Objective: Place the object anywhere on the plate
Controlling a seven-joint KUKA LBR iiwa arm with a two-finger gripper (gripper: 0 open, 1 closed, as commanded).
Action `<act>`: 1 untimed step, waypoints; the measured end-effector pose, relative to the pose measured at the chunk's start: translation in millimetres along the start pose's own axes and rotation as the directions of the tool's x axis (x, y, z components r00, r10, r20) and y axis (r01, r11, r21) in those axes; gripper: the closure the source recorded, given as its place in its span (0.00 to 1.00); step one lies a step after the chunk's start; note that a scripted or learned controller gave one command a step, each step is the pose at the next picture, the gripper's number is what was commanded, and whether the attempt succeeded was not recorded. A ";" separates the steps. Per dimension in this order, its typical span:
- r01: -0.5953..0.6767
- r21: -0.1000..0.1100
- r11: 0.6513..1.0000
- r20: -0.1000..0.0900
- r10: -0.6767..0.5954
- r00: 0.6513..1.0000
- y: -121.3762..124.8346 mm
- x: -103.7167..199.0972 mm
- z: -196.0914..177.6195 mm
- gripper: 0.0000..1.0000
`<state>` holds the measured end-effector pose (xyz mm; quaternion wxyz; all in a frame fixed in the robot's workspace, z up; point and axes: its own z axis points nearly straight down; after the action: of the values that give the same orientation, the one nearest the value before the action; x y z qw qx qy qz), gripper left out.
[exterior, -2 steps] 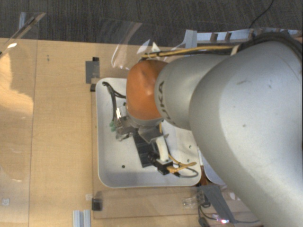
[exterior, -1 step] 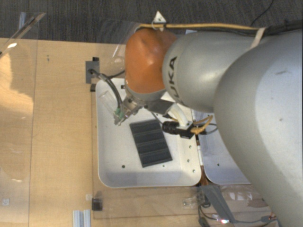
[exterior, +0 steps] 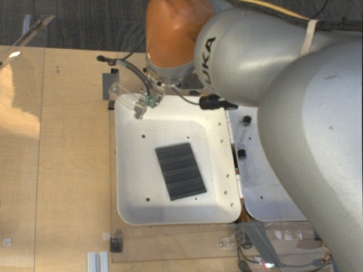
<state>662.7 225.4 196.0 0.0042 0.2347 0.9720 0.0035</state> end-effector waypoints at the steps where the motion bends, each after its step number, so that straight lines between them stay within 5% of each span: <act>1: -0.001 -0.009 1.000 0.005 0.001 1.000 1.9 -1.3 -13.0 1.00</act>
<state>664.6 226.5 209.0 0.0078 0.2354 0.9719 0.0072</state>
